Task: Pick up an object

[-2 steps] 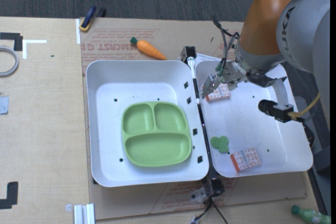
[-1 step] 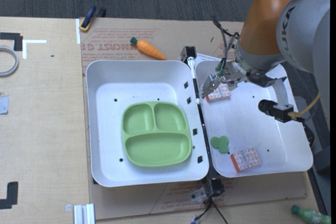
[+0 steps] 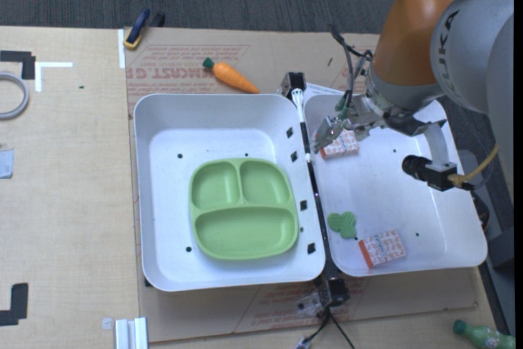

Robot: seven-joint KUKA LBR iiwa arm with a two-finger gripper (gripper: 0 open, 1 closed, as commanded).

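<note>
1. The grey KUKA arm (image 3: 458,20), with its orange band above the wrist, reaches in from the right over the far corner of the right bin (image 3: 445,245).
2. The gripper (image 3: 333,129) hangs low at the right bin's far-left corner, just beside the divider between the two bins. Whether it is released or clenched cannot be told from this view.
3. A small red-and-white patterned packet (image 3: 341,145) lies on the bin floor right under the gripper tip, touching or nearly touching it; it is not clearly between anything.
4. A second red-and-white packet (image 3: 382,247) lies near the right bin's near edge, well apart from the gripper.
5. A small green leafy toy (image 3: 343,223) lies just left of that second packet.
6. The left bin (image 3: 155,176) holds a green divided plate (image 3: 243,208) with three compartments.
7. A toy carrot (image 3: 230,75) lies on the cardboard beyond the left bin.
</note>
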